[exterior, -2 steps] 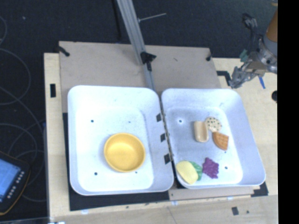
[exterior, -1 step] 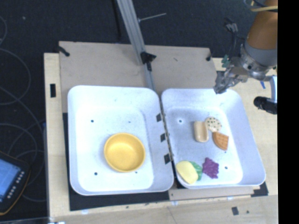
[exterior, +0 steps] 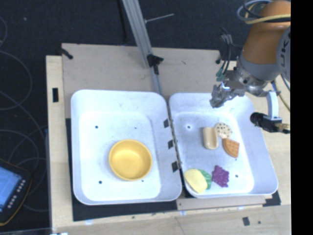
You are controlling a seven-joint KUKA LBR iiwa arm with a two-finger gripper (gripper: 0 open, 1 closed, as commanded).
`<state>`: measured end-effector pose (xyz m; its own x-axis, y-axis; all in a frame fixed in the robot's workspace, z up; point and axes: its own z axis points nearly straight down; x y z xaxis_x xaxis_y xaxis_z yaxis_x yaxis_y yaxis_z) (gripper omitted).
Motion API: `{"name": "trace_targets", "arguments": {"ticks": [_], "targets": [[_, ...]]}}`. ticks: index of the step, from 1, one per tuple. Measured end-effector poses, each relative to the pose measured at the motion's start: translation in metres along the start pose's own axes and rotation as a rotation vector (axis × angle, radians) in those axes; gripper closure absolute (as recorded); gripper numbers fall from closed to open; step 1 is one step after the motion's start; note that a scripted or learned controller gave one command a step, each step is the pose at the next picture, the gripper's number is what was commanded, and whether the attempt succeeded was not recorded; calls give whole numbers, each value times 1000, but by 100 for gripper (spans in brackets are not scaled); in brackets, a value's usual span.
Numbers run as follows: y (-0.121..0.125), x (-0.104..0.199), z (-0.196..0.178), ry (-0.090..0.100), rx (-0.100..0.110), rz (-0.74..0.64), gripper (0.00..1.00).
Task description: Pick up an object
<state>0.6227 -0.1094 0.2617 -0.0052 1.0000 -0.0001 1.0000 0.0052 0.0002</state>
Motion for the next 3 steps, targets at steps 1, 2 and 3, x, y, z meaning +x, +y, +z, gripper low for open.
{"name": "trace_targets", "arguments": {"ticks": [1,2,3], "targets": [[-21,46,12,0,1,0,100],[-38,96,23,1,1,-1,100],[-58,156,24,2,0,-3,100]]}}
